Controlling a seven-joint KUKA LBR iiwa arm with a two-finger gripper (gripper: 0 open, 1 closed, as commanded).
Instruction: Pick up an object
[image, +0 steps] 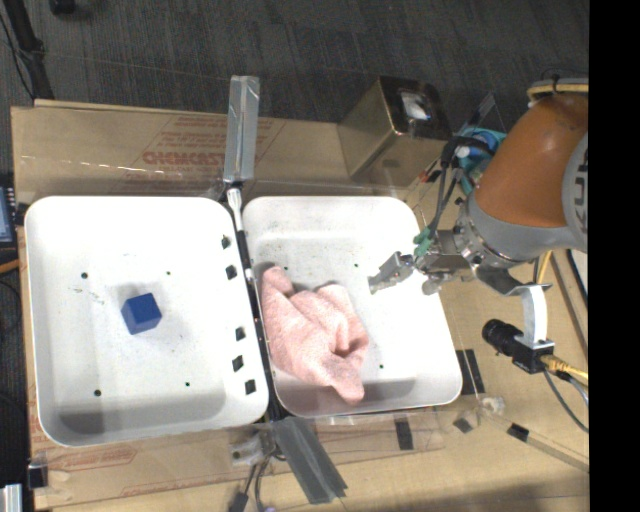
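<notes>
The right bin (420, 225) holds a pink cloth (315, 335). The claw (405, 275) hangs at its two o'clock; whether it is open or closed, I cannot tell. Limp cloth could slip free.

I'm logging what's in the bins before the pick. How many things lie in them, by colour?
Blue: 1, the blue cube in the left bin
Pink: 1, the pink cloth in the right bin
Total: 2

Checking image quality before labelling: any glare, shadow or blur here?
Camera view: both white bins are bright, nearly washed out, with soft grey shadows along their near walls; the pink cloth and blue cube read clearly; the gripper is slightly soft.
</notes>
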